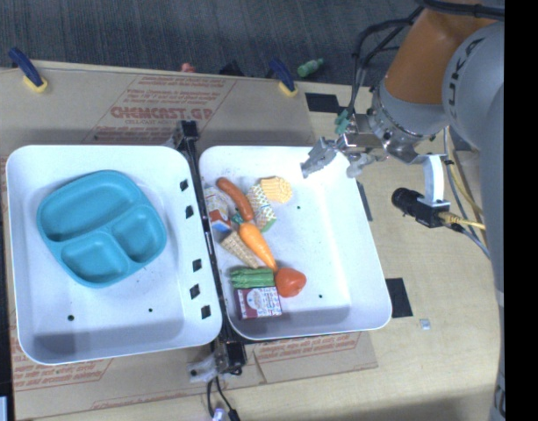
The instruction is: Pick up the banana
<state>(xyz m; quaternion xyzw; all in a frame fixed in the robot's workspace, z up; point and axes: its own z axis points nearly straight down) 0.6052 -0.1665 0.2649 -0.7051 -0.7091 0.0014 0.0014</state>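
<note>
Your gripper (pixel 321 158) hangs over the far right corner of the right bin (pixel 339 261), at the end of the arm (pixel 435 51) that comes in from the right. At this size you cannot tell whether it is open or closed, and nothing shows in its grasp.

The right bin holds a heap of toy food, packed against its left wall. At the far end lie a sausage (pixel 234 198) and, just right of it, a pale yellow piece (pixel 276 189). Under these sits a striped item (pixel 261 210), too small to make out. Below it a carrot (pixel 256 244) slants across a cone (pixel 236 251). Nearer the front come a green piece (pixel 253 277), a red piece (pixel 290 281) touching it on the right, and a red box (pixel 260 303). The right half of this bin's floor is bare.

The left bin (pixel 23 323) holds one blue tray (pixel 97 226) with three compartments, set toward its far left.

You cannot tell for sure which piece is the banana. The yellow piece is the only yellow one, and it looks stubby and ridged. It lies near the gripper, to its left and a little toward the front, apart from it. Its long axis runs roughly across the bin, left to right.
</note>
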